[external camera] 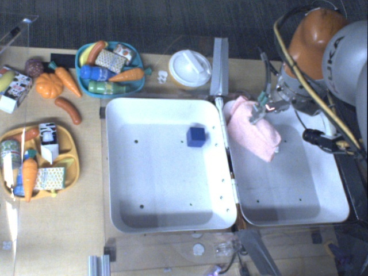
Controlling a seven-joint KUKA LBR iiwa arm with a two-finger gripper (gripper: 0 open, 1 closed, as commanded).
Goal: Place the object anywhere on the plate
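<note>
And here is the bench (86, 211), pale wood, running up to a strip of dark carpet (144, 4) along its far edge. Two shallow white bins sit side by side on it. The left bin (149, 200) carries a single small blue cube (196, 136), sitting toward its far right corner, well clear of the walls. The right bin (299, 200) holds a crumpled pink cloth (253, 134), bunched up in its far left corner and touching the left wall.

The arm (339, 45) comes in from the right, grey with its orange band (313, 33) showing over the right bin's far edge, black and yellow cables (322, 108) looping below it. The gripper (260, 109) is down at the far edge of the pink cloth, right on top of the fabric; the fingers are too small and cluttered to say if they are spread or pinching.

Beyond the bins, at the bench's far edge, a white lidded bowl (190, 68) sits beside a grey upright post (218, 68). Over on the left side, a blue basket (109, 68) is piled with toy food, a small pumpkin (47, 85), a carrot (70, 80) and a sausage (69, 111) lie loose on the wood, and a yellow tray (69, 154) near the left edge carries more toy items. A plate cannot be picked out with certainty.
</note>
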